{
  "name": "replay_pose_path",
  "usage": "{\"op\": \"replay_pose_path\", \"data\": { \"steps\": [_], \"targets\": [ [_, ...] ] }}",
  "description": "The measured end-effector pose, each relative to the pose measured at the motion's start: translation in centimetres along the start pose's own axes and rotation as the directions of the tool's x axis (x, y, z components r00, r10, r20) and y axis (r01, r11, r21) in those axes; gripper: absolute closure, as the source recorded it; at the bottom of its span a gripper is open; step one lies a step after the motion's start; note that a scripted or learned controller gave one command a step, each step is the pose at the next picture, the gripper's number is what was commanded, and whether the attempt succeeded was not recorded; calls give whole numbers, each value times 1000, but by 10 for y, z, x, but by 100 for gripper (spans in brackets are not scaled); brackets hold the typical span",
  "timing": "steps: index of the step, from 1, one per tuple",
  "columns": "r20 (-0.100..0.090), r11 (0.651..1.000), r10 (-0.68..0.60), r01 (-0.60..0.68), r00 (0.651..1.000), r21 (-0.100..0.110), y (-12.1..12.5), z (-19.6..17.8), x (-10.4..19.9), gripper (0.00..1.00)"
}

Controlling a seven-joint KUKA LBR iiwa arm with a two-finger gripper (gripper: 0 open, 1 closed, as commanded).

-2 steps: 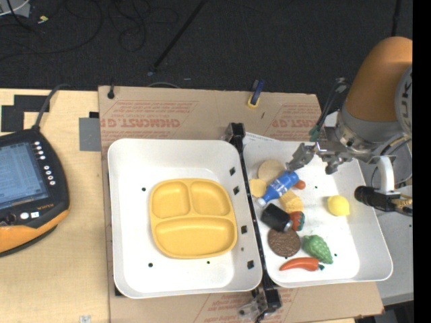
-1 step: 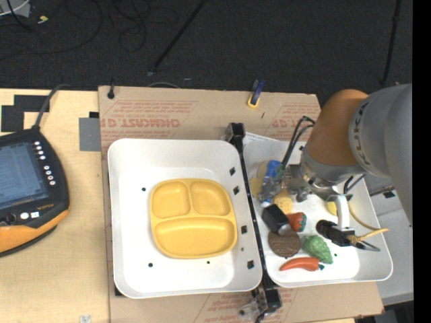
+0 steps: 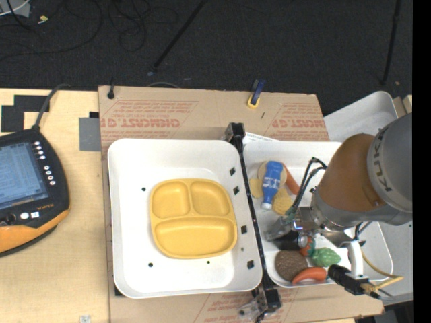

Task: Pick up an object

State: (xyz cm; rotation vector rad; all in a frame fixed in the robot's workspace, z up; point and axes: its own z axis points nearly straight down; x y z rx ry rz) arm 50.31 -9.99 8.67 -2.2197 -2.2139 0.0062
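The right bin point(image 3: 384, 247) holds several small objects. A blue bottle point(image 3: 273, 182) lies at its far left, beside a yellow piece point(image 3: 283, 202) and an orange piece point(image 3: 291, 178). Near the front lie a brown round object point(image 3: 290, 264), a green object point(image 3: 327, 256) and a red one point(image 3: 310, 275). My gripper point(image 3: 298, 236) reaches down into this bin from the right, just above the brown and green objects. The wrist hides what is directly under it, and nothing I can see is lifted.
The left bin point(image 3: 128, 180) holds a yellow divided plate point(image 3: 193, 217). A black divider point(image 3: 246, 207) runs between the bins. A teach pendant point(image 3: 27, 184) rests on the bench at far left. A blue and yellow clamp point(image 3: 254, 94) sits on the cardboard behind the bins.
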Motion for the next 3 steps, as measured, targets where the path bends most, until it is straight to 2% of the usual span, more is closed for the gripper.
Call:
{"op": "replay_pose_path", "data": {
  "steps": [1, 2, 3],
  "targets": [
    [0, 1000, 10, -10, 1000, -5, 3, -11, -3, 100],
    [-3, 1000, -14, 14, 1000, -15, 30, -106, 105, 100],
    [3, 1000, -3, 3, 1000, -19, 43, -223, 65, 100]
  ]
}}
